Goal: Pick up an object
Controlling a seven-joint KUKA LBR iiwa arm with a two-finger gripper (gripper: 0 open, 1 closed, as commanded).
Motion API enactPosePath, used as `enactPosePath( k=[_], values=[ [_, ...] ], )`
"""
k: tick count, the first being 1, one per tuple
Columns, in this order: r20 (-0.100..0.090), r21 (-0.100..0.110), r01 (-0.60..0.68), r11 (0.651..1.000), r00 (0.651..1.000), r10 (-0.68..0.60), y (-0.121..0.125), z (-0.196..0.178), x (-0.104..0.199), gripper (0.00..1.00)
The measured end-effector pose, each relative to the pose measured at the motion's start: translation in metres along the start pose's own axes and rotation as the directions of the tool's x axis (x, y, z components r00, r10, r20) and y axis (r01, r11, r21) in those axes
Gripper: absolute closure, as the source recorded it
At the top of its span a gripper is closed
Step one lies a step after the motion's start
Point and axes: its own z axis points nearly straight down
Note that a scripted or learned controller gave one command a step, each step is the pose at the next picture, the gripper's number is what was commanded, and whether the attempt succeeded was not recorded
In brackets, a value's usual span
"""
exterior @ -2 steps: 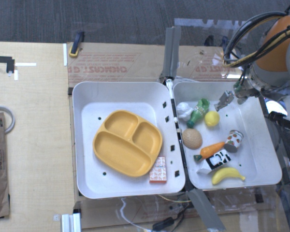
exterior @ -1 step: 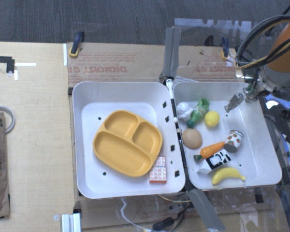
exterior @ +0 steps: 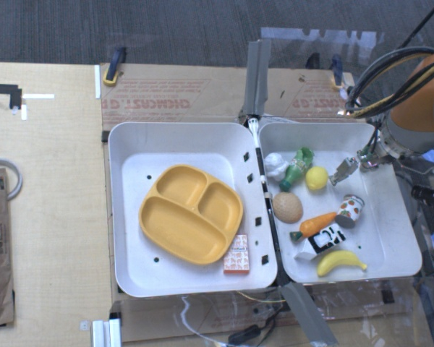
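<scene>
Presently the gripper (exterior: 345, 170) hovers in the right white bin (exterior: 405, 223), fingers narrowly parted, holding nothing, just beside the small round yellow lemon (exterior: 316, 178). Judged light, rigid, smooth: grip across its middle, or it may roll.

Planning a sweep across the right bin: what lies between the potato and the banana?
In the camera view, the carrot and a black-and-white carton lie between the potato and banana.

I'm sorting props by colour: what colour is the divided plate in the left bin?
Yellow-orange all over; the plate shows clearly in the camera view.
</scene>
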Motion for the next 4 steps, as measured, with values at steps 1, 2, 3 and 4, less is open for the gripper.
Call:
enactPosePath(
  k=[1,2,3,4],
  values=[
    [-0.002,-0.001,-0.064,0.998,0.998,0.064,-0.045,-0.001,0.017,0.0],
    [0.006,-0.001,-0.039,0.999,0.999,0.039,-0.037,-0.028,0.008,0.0],
    [0.004,0.002,-0.067,0.998,0.998,0.067,-0.049,0.0,0.038,0.0],
    [0.006,0.0,-0.07,0.998,0.997,0.07,-0.049,-0.009,0.037,1.0]
  ],
)
